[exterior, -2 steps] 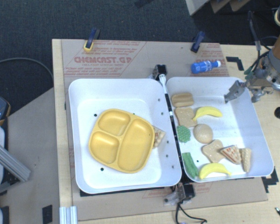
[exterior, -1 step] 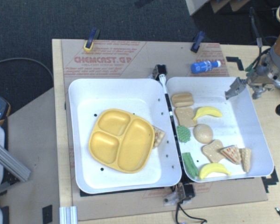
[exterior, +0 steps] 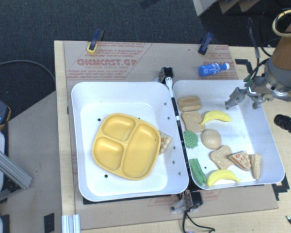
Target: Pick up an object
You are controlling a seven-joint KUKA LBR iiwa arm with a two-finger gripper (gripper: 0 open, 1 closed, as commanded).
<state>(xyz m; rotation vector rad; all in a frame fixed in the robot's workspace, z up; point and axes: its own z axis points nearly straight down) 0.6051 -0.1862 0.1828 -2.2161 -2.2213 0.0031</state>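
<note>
Over the far right corner of the right-hand shallow white bin, the grey two-finger gripper hangs with fingers spread and nothing between them, the nearest item, a curved yellow toy banana, lying below-left, its length running crosswise.

Yellow divided plate in white left bin. Right bin, also white: 2 yellow bananas, green dotted piece, tan bread, red-orange slice. Blue bottle, white cap, on brown worktop w/ red print.
</note>
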